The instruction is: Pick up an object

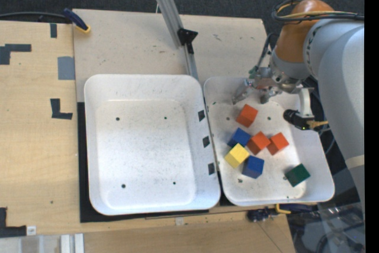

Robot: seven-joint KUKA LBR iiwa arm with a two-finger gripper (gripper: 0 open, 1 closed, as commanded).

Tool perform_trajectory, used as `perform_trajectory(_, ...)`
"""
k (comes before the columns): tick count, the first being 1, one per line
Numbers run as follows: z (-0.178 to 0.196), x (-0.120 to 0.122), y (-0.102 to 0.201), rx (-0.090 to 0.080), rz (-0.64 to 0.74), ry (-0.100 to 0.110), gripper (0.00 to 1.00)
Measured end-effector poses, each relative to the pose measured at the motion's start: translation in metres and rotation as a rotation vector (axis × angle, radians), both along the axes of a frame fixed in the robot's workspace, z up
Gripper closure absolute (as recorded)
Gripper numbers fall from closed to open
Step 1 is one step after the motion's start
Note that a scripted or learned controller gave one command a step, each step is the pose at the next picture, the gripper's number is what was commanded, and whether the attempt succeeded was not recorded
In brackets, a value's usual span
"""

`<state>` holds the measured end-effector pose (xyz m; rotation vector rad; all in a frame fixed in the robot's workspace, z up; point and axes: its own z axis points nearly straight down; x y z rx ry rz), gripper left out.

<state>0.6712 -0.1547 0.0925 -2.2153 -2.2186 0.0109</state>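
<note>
The right white bin (314, 186) holds several small cubes. An orange cube (248, 115) lies nearest the gripper, with two more orange cubes (259, 142) (278, 143) below it. Two blue cubes (239, 137) (253, 166), a yellow cube (237, 155) and a green cube (297, 175) lie toward the front. My gripper (259, 90) hangs over the bin's far end, just above and beyond the top orange cube. Nothing shows between its fingers, and the orange wrist band (296, 32) sits above it.
The left white bin (95, 127) stands beside the right one. A slanted metal pole (169, 3) with a black clamp (187, 37) crosses the bench behind the bins. The grey arm (343, 68) fills the right side. A blue-and-yellow tool (77, 20) lies at the far left.
</note>
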Motion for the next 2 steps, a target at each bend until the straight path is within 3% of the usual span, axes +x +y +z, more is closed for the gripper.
perform_trajectory(1,0.013,0.001,0.001,-0.001,0.001,-0.004,1.0)
perform_trajectory(2,0.076,0.005,-0.004,-0.001,-0.001,-0.015,1.0)
